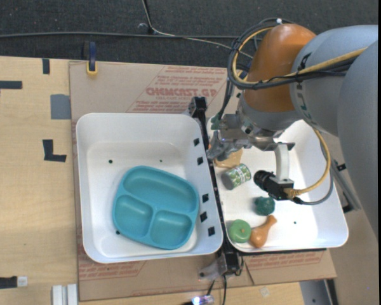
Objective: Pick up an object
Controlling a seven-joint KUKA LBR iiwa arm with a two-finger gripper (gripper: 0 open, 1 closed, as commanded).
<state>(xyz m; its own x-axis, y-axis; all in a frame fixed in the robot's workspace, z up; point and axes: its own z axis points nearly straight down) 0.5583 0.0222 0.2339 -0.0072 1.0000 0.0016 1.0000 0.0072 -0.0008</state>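
My gripper (pixel 227 148) is down in the right bin (pixel 317 234), near its far left corner, under the orange wrist band. A tan object (pixel 228 159) lies right below the fingers, partly hidden by them. Just in front of it lies a small green and white can (pixel 237 176) on its side. Further forward are a dark teal lump (pixel 264 205), a green round piece (pixel 239 231) and an orange drumstick-shaped toy (pixel 263 232).
The left bin (pixel 95 138) holds a blue divided tray (pixel 155 206). A black divider with clips (pixel 206 176) runs between the bins. The arm's black fitting and yellow cable (pixel 286 188) hang over the right bin's middle. Cardboard lies under both bins.
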